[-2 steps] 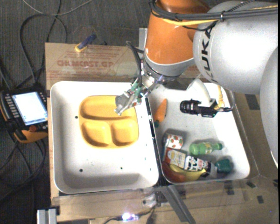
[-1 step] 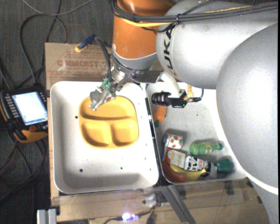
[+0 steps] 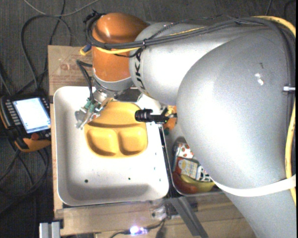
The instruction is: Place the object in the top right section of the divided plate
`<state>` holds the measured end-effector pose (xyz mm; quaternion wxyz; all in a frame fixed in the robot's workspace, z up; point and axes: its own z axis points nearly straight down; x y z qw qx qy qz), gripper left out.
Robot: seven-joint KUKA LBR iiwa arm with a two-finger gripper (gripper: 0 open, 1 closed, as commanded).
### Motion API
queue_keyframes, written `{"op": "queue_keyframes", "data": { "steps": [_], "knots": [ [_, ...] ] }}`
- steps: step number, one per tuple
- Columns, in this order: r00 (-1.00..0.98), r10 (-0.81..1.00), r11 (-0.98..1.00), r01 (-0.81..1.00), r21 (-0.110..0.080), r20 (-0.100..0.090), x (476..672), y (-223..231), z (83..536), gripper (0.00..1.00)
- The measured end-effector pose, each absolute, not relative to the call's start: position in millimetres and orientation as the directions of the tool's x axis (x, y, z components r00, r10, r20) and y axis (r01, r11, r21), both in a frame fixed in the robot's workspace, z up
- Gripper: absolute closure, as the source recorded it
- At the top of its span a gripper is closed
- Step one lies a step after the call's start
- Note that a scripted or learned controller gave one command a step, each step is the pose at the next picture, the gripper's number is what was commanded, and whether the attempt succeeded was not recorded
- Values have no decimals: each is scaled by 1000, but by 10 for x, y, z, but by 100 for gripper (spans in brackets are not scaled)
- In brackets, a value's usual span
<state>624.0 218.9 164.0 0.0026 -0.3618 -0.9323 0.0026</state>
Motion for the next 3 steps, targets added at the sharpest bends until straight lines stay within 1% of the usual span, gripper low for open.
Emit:
{"op": "queue_keyframes", "data": {
  "steps": [1, 2, 3],
  "knots": [
    [-759, 651, 759, 651, -3, 2, 6618, 2200, 1854, 100],
    [-927, 376, 927, 376, -3, 4, 6225, 2230, 1819, 100],
    [-844, 537, 844, 537, -2, 4, 6393, 2310, 2074, 100]
  ]
}}
